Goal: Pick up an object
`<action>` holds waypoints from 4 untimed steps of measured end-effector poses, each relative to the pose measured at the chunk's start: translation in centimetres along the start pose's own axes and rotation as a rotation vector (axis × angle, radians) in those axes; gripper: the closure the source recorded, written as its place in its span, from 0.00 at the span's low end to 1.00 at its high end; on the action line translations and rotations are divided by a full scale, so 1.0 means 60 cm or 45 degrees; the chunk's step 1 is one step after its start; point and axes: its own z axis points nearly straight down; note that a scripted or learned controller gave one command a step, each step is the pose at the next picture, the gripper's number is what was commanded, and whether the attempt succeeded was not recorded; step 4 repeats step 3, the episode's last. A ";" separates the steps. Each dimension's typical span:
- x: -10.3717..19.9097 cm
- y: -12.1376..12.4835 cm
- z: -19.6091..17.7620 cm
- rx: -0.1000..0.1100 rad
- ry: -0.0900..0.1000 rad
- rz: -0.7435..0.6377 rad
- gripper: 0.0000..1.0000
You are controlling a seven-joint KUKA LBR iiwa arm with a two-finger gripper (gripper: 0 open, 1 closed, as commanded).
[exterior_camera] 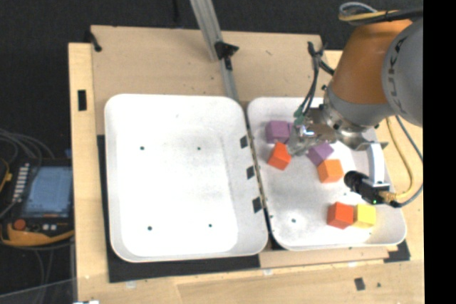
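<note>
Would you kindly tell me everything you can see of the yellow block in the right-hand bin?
The yellow block is a small cube-like piece, plain bright yellow, matte, perhaps foam or painted wood. It rests on the floor of the right bin near the bin's front right corner. Its left side sits against a red-orange block; they look to be touching. A black fitting on the arm, with a yellow cable, hangs just above it in the view. The gripper is apart from it, further back among the purple and orange blocks.

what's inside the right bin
In the right bin lie six blocks: purple ones and, orange ones and, and a yellow one. The arm covers the bin's far right corner.
</note>
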 end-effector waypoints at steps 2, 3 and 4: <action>0.172 -0.043 -0.039 0.005 0.001 -0.002 1.00; 0.253 -0.078 -0.045 0.006 0.001 -0.002 1.00; 0.253 -0.078 -0.045 0.006 0.001 -0.002 1.00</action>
